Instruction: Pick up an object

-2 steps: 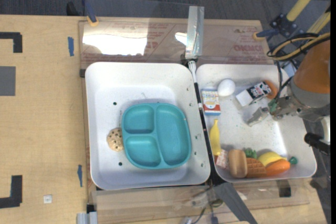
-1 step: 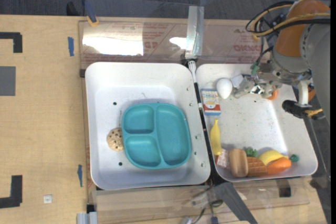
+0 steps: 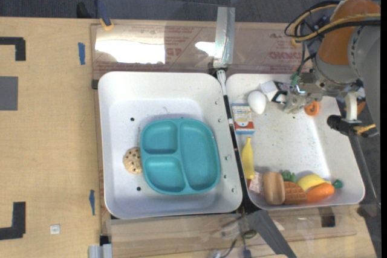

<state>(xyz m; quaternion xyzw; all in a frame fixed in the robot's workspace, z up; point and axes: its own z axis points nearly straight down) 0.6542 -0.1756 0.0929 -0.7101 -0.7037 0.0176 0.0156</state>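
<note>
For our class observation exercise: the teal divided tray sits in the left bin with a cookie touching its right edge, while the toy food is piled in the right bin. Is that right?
Not quite. In the camera view the cookie lies against the left edge of the teal divided tray, not the right. The rest holds: the tray sits in the left bin, and the toy food is in the right bin.

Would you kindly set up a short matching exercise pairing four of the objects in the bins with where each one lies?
Things:
1. cookie
2. white egg
3. banana
4. teal tray

Places:
A. middle of the left bin
B. upper part of the right bin, near the gripper
C. left bin, against the tray's left edge
D. along the right bin's left wall

Pairs: 1-C, 2-B, 3-D, 4-A
</note>
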